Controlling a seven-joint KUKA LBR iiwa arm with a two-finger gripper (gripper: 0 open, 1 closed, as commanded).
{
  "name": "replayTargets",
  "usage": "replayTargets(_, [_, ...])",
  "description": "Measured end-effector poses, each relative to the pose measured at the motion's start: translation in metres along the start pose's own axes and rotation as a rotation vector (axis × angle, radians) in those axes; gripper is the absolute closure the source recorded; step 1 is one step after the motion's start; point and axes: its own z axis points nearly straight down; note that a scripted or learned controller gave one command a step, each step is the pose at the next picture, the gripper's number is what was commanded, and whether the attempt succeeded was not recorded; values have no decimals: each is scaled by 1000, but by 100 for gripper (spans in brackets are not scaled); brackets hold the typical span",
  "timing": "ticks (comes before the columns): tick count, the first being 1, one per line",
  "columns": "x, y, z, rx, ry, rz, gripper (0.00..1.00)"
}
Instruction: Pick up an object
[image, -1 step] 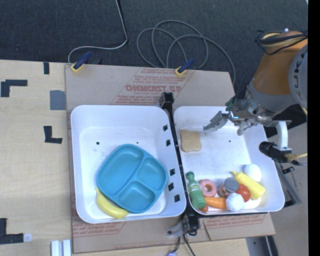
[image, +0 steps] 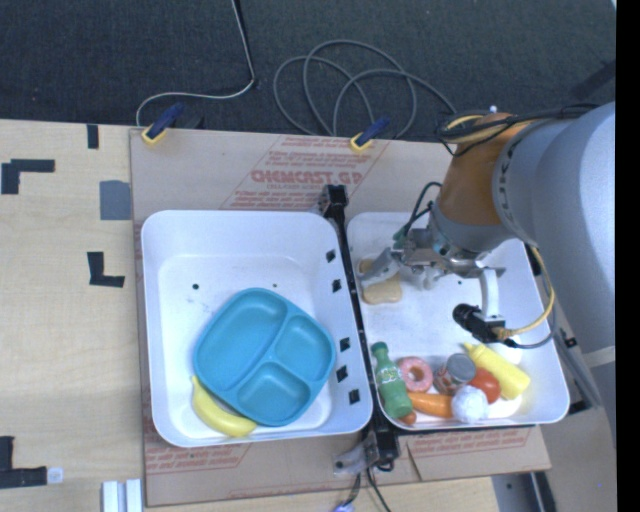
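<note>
Dark carpet runs along the top of my view, with grey cables (image: 340, 85) looping on it, and below that a cardboard sheet (image: 260, 180) lies on the pale wooden bench (image: 60, 300) under both bins.

From my seat I see the gripper (image: 385, 268) low in the right bin (image: 545, 330), near its 10 o'clock corner, beside the divider. Metal wrist parts blur together there, so I cannot tell how it stands or whether it has hold of anything. A tan, bread-like piece (image: 381, 291) lies just at the gripper's 6 o'clock, touching or nearly touching it; I can't tell which.

Further out in that bin, toward 6 o'clock from the gripper, a cluster sits along the near wall: a green bottle (image: 391, 378), a pink doughnut (image: 415, 375), an orange carrot (image: 432, 404), a white ball (image: 467, 403), a red piece (image: 485, 384), a small grey can (image: 459, 369) and a yellow bottle (image: 497, 368). All of these are well apart from the gripper.

At 9 o'clock, the left bin (image: 170, 250) holds a blue divided plate (image: 264, 355), tilted, resting over a yellow banana (image: 220, 413) whose end pokes out at the plate's 7 o'clock.
</note>
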Motion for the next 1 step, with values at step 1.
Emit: replayTargets(1, [1,26,14,-4,-4,0,0])
